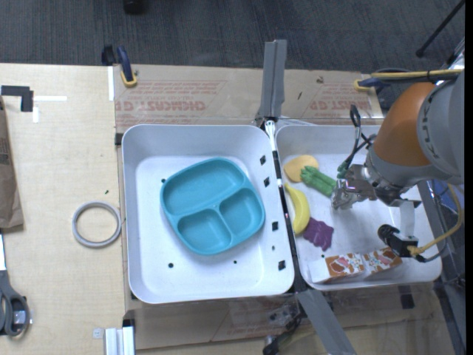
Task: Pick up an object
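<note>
The right bin (369,231) holds several small objects. A green toy (318,180) lies beside a yellow-orange round piece (297,167) near the bin's back left. A yellow banana (299,208) lies along the left wall, with a purple toy (319,233) just right of it. An orange and white carton (356,264) lies at the front edge. My gripper (342,197) hangs low over the bin floor, right of the green toy and above the purple toy. Nothing shows between its fingers.
The left bin (148,265) holds a blue divided plate (213,205). A grey divider post (273,80) stands between the bins at the back. A tape ring (96,223) and scissors (13,310) lie on the bench to the left. A black cable (403,242) trails from the wrist.
</note>
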You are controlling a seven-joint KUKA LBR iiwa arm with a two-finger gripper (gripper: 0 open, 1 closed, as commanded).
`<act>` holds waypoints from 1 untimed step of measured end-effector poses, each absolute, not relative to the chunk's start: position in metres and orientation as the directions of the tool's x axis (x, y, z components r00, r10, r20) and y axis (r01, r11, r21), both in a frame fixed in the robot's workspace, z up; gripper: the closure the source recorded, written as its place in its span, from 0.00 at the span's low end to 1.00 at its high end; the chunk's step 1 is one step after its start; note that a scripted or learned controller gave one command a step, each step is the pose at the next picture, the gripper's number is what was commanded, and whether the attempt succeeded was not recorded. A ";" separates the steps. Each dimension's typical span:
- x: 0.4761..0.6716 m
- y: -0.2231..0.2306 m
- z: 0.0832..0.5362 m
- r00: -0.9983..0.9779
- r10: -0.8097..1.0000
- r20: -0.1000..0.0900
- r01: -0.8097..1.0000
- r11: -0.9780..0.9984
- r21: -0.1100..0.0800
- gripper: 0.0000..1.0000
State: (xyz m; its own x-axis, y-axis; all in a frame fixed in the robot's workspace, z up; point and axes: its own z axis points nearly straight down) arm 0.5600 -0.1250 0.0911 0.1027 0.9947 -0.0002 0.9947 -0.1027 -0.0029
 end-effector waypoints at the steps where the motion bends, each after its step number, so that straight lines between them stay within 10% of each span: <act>1: 0.560 -0.126 0.100 0.103 0.995 0.000 0.995 -0.103 -0.005 1.00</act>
